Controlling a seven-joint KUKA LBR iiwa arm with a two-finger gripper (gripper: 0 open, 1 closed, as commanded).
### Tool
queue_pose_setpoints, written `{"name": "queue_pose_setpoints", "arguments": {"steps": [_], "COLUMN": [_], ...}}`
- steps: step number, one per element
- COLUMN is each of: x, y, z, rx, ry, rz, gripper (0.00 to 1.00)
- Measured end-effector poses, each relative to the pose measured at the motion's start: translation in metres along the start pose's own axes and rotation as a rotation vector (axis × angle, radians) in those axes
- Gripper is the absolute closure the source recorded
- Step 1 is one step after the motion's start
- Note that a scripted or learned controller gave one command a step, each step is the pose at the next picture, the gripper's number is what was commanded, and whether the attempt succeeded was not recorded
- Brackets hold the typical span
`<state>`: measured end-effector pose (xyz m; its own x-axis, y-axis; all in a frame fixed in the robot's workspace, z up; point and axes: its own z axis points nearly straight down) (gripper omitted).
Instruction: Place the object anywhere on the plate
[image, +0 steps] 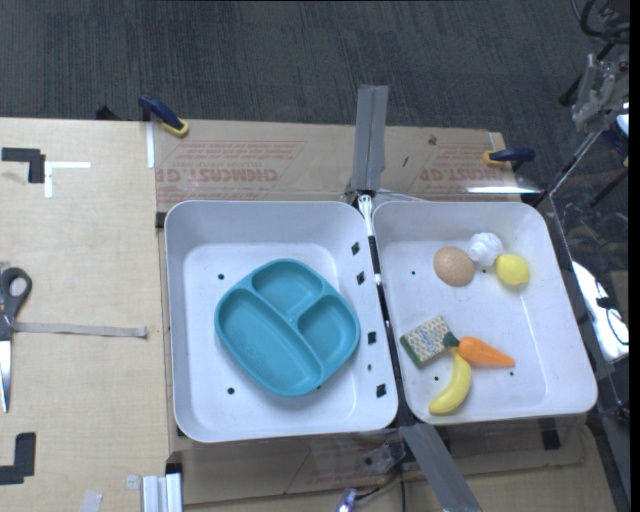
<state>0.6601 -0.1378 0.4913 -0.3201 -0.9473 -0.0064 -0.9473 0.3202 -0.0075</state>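
We see two white bins: the left bin (190, 330) carries a teal blue plate (287, 327), and the right bin (560, 330) carries a beige egg (453, 266), a white crumpled thing (485, 247), a yellow lemon (512, 270), an orange carrot (484, 352), a yellow banana (453, 387) and a green block with a pale patterned face (427, 340). The surface (80, 250) is light tan, with brown cardboard (260, 165) that bears red letters, and we notice blue and yellow clamps (163, 114) at its edge.

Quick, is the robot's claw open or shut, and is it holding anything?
Gripper: cannot be told.
The banana, carrot, egg and lemon lie loose in the right bin.
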Motion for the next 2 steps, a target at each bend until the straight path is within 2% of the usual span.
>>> {"name": "queue_pose_setpoints", "arguments": {"steps": [2], "x": [0.032], "y": [-0.010], "z": [0.001], "rx": [-0.002], "ry": [-0.002], "rz": [-0.769], "gripper": [1.00]}}
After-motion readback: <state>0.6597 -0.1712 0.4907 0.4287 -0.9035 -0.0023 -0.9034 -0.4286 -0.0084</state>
